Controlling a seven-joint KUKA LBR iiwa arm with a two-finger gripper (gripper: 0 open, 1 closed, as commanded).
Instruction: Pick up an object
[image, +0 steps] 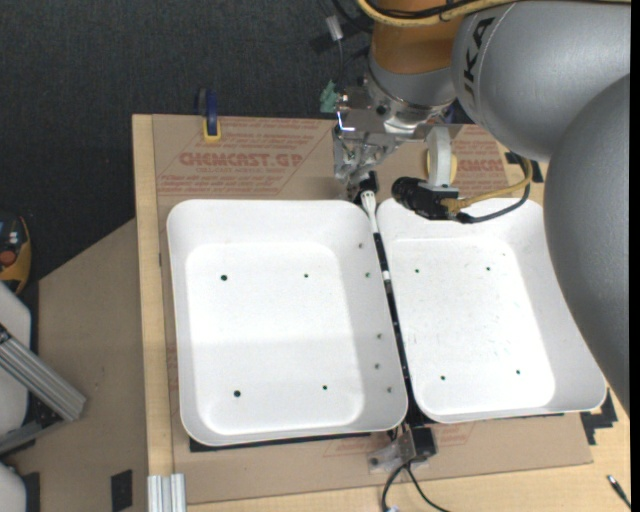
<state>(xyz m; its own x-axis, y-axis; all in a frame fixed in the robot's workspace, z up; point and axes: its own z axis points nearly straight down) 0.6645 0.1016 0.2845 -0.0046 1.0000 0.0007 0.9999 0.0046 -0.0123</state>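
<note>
My two-finger metal claw (362, 185) hangs at the far end of the seam where the two bins meet, and I cannot tell how it is set or whether it has anything in it; it is too small and cluttered to read. Below me and to one side lies the shallow white plastic left bin (190, 300), to the other the shallow white plastic right bin (560, 330), and I can make out no loose object to pick in either, only small dark dots on their floors. The risk, I judge, is closing on nothing, or coming down onto the raised rims directly beneath me and jamming or shoving a bin. The black cable (480, 212) looping just beside my wrist could also snag.
</note>
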